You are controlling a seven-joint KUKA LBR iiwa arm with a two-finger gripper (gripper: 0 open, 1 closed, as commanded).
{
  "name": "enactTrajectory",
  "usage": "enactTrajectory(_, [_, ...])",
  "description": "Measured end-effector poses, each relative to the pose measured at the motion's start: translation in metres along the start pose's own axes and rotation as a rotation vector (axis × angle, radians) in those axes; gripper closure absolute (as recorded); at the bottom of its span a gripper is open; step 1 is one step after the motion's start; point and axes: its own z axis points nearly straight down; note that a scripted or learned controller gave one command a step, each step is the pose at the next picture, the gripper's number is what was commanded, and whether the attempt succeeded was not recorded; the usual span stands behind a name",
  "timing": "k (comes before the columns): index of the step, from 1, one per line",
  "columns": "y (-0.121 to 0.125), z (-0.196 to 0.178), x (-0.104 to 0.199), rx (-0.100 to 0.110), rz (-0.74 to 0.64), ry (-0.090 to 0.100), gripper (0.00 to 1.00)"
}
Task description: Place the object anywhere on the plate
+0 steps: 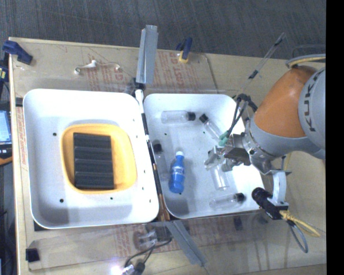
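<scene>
Your bench carries two white bins; the plate [97, 156] sits at nine o'clock. The gripper [218, 160] hovers over clear vials [220, 179] at three, grasp unreadable; slick vials may slip.

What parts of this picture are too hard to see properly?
- End effector, camera view: small and tangled with glare over the right bin; whether its fingers are open or shut can't be told.
- Clear vials, camera view: see-through against the white bin, so their outlines blur and their contents are unclear.
- Blue bottle: its label is too small to read.
- Yellow plate: a dark ridged block covers its middle.
- Arm: cut off by the right edge.
</scene>
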Motion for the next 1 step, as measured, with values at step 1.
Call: enactTrajectory(1, [0.0000,0.0000,0.0000,0.000,0.000,0.000,0.00])
